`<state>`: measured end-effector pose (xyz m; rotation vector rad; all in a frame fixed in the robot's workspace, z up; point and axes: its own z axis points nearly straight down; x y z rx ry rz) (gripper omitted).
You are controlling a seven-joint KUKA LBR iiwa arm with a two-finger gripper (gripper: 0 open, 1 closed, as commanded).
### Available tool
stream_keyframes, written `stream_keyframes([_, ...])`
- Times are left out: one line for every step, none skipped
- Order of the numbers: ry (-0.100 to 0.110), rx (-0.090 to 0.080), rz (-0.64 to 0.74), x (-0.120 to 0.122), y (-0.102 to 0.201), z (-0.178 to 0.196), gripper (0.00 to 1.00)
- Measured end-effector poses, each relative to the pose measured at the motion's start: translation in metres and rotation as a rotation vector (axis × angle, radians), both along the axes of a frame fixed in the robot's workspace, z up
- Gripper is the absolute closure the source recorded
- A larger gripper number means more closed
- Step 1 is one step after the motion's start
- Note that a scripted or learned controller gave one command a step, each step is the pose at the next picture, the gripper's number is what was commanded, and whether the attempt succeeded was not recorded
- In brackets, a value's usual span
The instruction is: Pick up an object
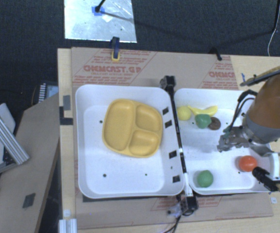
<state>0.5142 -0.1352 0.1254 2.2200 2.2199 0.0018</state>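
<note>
since the task names no particular object, the likeliest candidate is the orange-red ball (247, 163), lying in the right bin (193, 135) near its front right corner. it is round, so no long axis to line up with. from the gripper (228, 143) it lies just beside, toward the front edge of the bin and a little to the view's right; a short shift that way looks like what a grasp would need.

other pieces in the same bin: a green ball (205, 178) near the front wall, farther off toward the divider; a cluster along the back of the bin, well apart from the gripper — a yellow ball (184, 113), a yellow banana-like piece (204, 110), a green piece (203, 121) touching a small brown one (214, 124).

gripper is low over the bin floor, nothing visible between its fingers; too dark and small to judge, so i cannot tell whether it is spread or pressed together.

arm (271, 108) comes in from the view's right, over the bin's right wall. left bin (89, 178) holds a yellow divided tray (132, 127). both bins sit on the cardboard-covered surface (144, 64).
</note>
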Motion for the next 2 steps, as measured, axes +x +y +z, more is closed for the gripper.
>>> stream_keyframes([-0.002, -0.001, 0.004, 0.011, -0.003, 0.052, 1.0])
stream_keyframes([-0.005, -0.001, 0.004, 0.013, -0.003, 0.106, 1.0])
